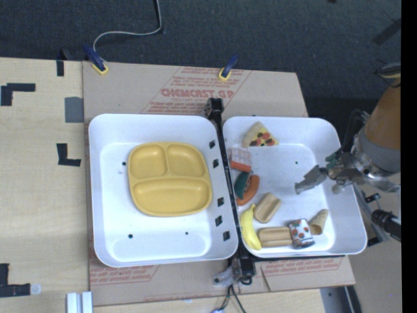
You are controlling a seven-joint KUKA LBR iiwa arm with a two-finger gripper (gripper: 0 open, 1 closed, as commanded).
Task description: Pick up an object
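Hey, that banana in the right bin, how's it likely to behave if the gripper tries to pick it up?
The banana looks like smooth toy plastic, so probably stiff and light but a bit slippery. Its curved shape may let it rock or swivel when pinched. It lies against the bin wall beside a bread roll, so fingers may struggle to straddle it.

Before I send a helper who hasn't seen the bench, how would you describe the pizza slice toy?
Find the right-hand white bin of the two. Look in its far corner beside the divider between the bins: the pizza slice lies there, apart from the toys piled lower down. It is the only pale wedge dotted red.
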